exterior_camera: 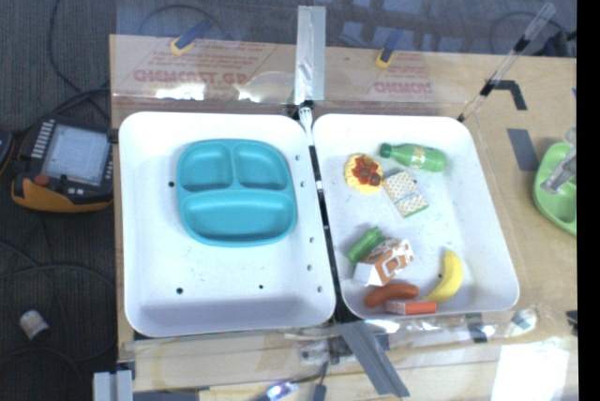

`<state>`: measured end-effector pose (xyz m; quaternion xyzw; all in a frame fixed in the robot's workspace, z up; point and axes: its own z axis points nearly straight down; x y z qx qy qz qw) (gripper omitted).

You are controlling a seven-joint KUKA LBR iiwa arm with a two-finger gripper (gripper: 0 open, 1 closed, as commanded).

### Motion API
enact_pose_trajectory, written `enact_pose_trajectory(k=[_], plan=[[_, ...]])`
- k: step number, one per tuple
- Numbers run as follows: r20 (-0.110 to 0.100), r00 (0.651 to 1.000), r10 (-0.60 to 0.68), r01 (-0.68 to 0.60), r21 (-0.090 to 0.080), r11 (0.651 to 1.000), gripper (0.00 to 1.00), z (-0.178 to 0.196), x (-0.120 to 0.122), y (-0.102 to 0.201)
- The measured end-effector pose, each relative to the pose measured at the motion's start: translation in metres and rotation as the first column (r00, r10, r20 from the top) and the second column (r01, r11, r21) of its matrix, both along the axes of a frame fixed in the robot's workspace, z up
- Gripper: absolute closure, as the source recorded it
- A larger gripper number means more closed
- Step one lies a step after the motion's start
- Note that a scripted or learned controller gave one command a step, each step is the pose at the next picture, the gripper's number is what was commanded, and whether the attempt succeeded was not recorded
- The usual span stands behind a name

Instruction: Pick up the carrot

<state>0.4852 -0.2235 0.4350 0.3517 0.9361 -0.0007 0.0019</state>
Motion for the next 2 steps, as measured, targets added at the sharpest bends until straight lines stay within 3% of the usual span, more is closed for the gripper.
enact_pose_trajectory(k=[1, 2], plan=[[0.000, 0.999, 0.052, -0.052, 0.000, 0.999, 0.00, 0.0000, 0.0000, 0.0000], [0.000, 0.904, 0.427, -0.427, 0.000, 0.904, 0.00, -0.0006, 0.0002, 0.0000]])
